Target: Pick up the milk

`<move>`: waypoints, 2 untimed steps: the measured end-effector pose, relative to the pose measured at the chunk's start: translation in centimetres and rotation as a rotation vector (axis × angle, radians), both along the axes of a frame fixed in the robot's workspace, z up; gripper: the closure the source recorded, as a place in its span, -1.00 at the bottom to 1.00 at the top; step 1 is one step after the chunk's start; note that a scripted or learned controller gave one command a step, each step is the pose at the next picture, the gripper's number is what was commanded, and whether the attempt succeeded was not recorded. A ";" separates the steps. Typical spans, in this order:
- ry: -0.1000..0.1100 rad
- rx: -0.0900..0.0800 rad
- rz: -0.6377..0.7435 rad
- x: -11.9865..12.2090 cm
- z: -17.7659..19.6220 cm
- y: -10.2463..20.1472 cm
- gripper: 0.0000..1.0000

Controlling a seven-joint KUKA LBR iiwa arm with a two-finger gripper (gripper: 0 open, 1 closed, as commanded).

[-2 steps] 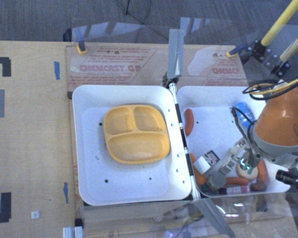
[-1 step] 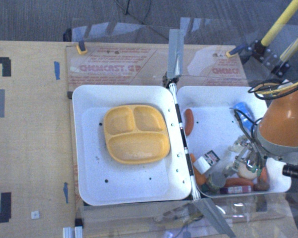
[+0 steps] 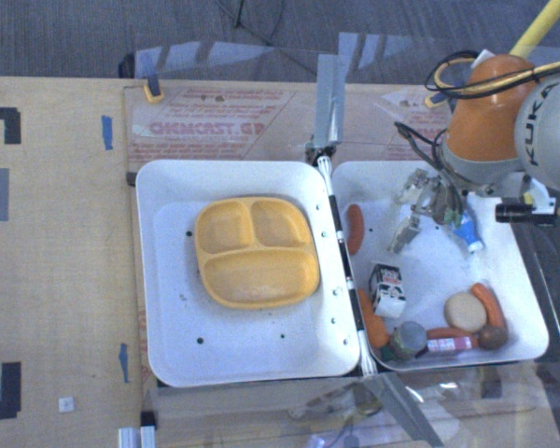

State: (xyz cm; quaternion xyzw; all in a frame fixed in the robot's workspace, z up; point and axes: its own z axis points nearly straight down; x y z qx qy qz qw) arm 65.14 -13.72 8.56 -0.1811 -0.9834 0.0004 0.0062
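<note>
At the near edge of the right bin [image 3: 532, 329] lies a crowded cluster: a dark round lid or can [image 3: 409, 337], a small red-and-white tube [image 3: 450, 344] lying flat, a pale round bun-like item [image 3: 466, 312], a dark brown lump [image 3: 492, 337] and an orange-red sausage [image 3: 489, 303]; where these overlap, their outlines are hard to separate. A carrot-like orange piece [image 3: 372, 320] runs along the bin's left wall. Just beyond it sits the milk [image 3: 387, 288], a small black-and-white carton lying near the bin's left-centre, its long axis running roughly near to far with a slight tilt; which end is its top is too small to make out. Another red sausage [image 3: 355, 228] lies farther up the left wall. Above the milk and well apart from it hangs the gripper [image 3: 413, 224], its 2 fingers spread with nothing between them. A blue-and-white item [image 3: 469, 232] is partly hidden by the wrist. The left bin [image 3: 159, 278] holds 1 yellow 3-compartment plate [image 3: 256, 251].
</note>
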 end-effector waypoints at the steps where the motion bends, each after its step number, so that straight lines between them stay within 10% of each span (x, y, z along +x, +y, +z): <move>1: -0.020 -0.001 -0.032 -2.4 10.1 7.5 -1.00; 2: -0.020 0.000 0.209 -5.5 0.2 4.4 -1.00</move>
